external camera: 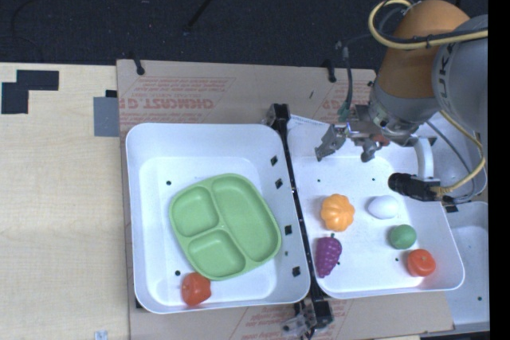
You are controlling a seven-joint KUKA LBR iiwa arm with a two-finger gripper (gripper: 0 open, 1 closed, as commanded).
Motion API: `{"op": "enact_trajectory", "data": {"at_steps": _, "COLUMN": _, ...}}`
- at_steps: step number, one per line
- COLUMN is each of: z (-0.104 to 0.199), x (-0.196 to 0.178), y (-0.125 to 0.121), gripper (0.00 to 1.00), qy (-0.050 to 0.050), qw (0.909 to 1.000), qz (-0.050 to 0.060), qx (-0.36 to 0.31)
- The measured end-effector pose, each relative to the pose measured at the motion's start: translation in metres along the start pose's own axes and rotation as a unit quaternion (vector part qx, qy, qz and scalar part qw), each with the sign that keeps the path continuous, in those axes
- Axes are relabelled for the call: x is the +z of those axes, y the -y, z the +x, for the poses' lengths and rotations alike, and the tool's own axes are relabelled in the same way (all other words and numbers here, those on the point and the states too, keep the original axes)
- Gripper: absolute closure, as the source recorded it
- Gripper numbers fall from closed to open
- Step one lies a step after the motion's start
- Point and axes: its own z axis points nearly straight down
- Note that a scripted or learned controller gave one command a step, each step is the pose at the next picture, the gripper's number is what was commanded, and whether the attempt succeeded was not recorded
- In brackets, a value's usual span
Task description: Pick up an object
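A grey arm (470, 84) wears a rounded orange band (418, 44), yellow cables (382, 20) looping around it, and ends in a dark metal two-fingered claw (349, 146).

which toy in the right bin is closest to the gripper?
The orange pumpkin, directly below the gripper. The white egg sits further right; the grapes, green ball and tomato lie lower.

Even overhead light, soft shadows; bins (151, 141) bright; background dim; slightly soft focus.
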Motion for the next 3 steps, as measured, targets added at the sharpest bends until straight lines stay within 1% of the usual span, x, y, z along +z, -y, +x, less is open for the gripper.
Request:
{"op": "enact_trajectory", "data": {"at_steps": 1, "z": 0.000, "x": -0.009, "y": -0.003, "gripper": 0.00, "qy": 0.001, "qw": 1.0000, "qz": -0.007, "qx": -0.001}}
{"op": "enact_trajectory", "data": {"at_steps": 2, "z": -0.004, "x": 0.054, "y": -0.006, "gripper": 0.00, "qy": 0.001, "qw": 1.0000, "qz": -0.005, "qx": 0.000}}
{"op": "enact_trajectory", "data": {"at_steps": 3, "z": -0.003, "x": 0.107, "y": -0.006, "gripper": 0.00, "qy": 0.000, "qw": 1.0000, "qz": -0.005, "qx": 0.000}}
